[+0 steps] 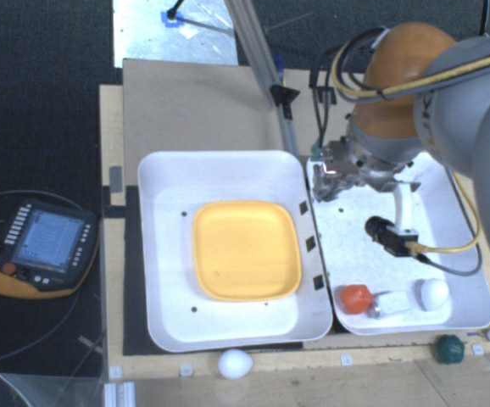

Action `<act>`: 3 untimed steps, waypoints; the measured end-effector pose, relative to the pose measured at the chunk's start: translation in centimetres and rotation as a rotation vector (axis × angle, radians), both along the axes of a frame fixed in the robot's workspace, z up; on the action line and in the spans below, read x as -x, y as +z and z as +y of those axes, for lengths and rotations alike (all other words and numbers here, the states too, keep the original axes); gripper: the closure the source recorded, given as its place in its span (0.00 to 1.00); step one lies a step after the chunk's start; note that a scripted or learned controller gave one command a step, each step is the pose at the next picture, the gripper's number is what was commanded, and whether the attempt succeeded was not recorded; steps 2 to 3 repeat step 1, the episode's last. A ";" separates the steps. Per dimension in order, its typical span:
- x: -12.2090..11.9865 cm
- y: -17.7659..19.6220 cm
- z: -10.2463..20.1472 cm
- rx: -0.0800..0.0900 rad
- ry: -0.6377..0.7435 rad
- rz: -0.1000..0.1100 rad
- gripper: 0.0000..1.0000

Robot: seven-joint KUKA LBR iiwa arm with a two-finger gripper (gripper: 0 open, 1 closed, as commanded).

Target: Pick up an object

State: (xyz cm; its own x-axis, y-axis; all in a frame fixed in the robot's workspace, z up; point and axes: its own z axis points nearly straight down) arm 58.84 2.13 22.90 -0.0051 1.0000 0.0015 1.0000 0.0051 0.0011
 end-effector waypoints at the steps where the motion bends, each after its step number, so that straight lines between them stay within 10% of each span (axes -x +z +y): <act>1: -0.8 -0.9 5.2 0.000 -0.001 0.001 1.00; 3: -0.8 -0.9 5.2 0.000 -0.001 0.001 1.00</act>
